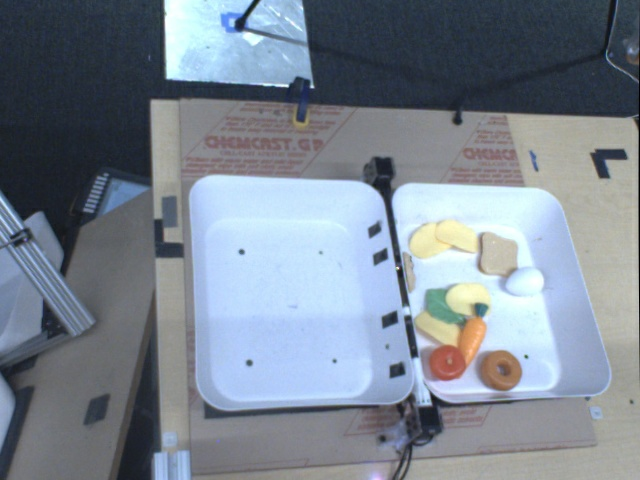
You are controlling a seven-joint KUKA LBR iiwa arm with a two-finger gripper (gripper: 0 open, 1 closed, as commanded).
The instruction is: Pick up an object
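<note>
My view is evenly bright yet soft; glare whitens the bins (290, 218) and metal sheet (200, 38), shadows faint, fine detail blurred.

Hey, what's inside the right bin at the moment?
The right bin holds toy food: yellow pieces, a bread slice, a white egg, a corn cob, a carrot, a tomato and a doughnut. The pile hides anything beneath.

2 white bins (285, 193). Right bin: 1 egg (523, 281), 1 carrot (471, 336), 1 tomato (447, 362), 1 donut (500, 370), 1 bread slice (497, 253).
</note>
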